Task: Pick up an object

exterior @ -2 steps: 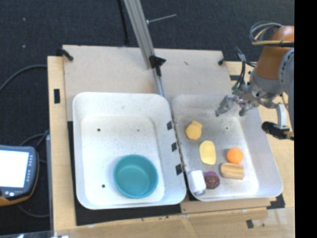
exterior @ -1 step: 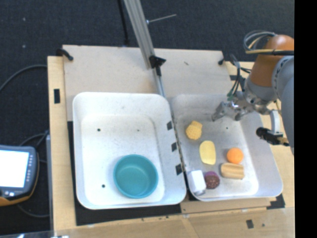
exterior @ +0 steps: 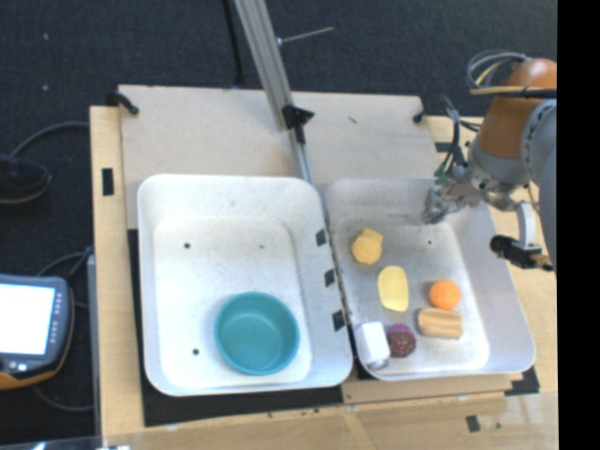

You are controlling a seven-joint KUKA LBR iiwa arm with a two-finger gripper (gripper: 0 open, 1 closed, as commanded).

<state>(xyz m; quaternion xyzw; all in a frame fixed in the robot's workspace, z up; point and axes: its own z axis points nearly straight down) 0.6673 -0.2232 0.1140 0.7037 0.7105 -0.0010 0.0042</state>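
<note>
Bench (exterior: 225,129): pale wooden top carrying two shallow white bins side by side, with a slanted metal post rising from behind them.
Left bin (exterior: 178,214): holds a teal bowl (exterior: 257,334) near its front corner.
Right bin (exterior: 502,331): holds all the small pieces, grouped in its middle and front, well apart from the back wall.
Arm (exterior: 511,125): reaches in from the right, orange band up high, wrist tilted down over the back right corner of the right bin.
Claw (exterior: 439,206): hangs above bare bin floor near the back wall, nothing between its tips; from here I cannot tell how wide it stands.
Yellow pieces: a rounded lumpy one (exterior: 367,247) nearest the claw, and an oblong one (exterior: 394,289) just in front of it.
Tan roll (exterior: 440,323): lies along the front, touching the orange ball (exterior: 445,294) above it.
White block (exterior: 374,342) and dark red ball (exterior: 402,341): pressed together in the front left corner, awkward to reach.
Step in hand: I'd judge it is lining up over a target, no grasp made yet.
Doing it well: pick the rounded yellow piece, since it sits apart from its neighbours; centre above it, come straight down, and close across its narrower side.
</note>
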